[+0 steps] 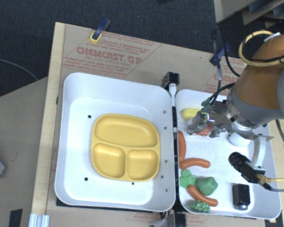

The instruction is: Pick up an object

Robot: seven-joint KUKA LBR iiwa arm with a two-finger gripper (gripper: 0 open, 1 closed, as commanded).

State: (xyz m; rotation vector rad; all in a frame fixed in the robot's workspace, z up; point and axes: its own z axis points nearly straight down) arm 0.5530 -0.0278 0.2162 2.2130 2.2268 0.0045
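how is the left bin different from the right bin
The left bin holds one large thing, a yellow divided tray; the right bin holds a scatter of small toy foods. The end effector is above the right bin's far end, away from the left bin. Both are shallow, white and side by side.

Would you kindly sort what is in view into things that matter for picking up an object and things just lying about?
For the job:
gripper
right bin
yellow toy
two sausages
green pepper
carrot

Lying about:
yellow divided plate
left bin
blue-and-yellow clamp
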